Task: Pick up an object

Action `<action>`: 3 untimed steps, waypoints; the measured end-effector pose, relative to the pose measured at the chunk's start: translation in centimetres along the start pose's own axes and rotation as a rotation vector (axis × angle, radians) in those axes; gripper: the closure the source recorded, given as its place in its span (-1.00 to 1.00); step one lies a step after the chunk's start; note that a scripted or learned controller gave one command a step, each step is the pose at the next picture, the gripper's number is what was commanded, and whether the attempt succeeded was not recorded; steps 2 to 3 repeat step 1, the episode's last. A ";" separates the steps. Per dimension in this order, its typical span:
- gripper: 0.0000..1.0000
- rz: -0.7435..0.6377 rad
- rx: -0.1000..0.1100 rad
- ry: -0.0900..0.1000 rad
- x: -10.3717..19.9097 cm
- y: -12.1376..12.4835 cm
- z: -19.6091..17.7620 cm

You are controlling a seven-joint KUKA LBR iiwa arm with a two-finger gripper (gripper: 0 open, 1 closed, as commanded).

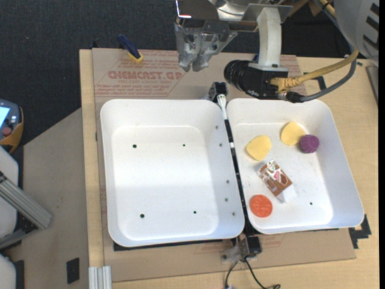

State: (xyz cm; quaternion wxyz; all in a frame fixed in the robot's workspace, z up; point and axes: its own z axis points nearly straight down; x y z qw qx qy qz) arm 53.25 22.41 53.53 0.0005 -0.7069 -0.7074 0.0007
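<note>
The right bin (337,179) holds several small objects. A yellow piece (258,147) lies near its left wall, with a second yellow piece (293,133) and a purple ball (308,143) farther right. A brown and white packet (276,179) sits mid-bin, and an orange-red disc (261,206) lies near the front. My gripper (194,64) hangs high over the cardboard behind the left bin (114,161), well away from all the objects. It is open, and nothing sits between its fingers.
A black cable mount (252,78) and yellow hoses sit behind the right bin. A blue and yellow clamp (130,48) grips the cardboard's back left corner. The two bins meet along a black-clipped seam (231,155).
</note>
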 end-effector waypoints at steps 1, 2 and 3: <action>1.00 0.001 -0.003 0.000 0.0 0.5 0.0; 1.00 0.001 -0.003 0.000 0.0 0.5 0.0; 1.00 0.001 -0.003 0.000 0.0 0.5 0.0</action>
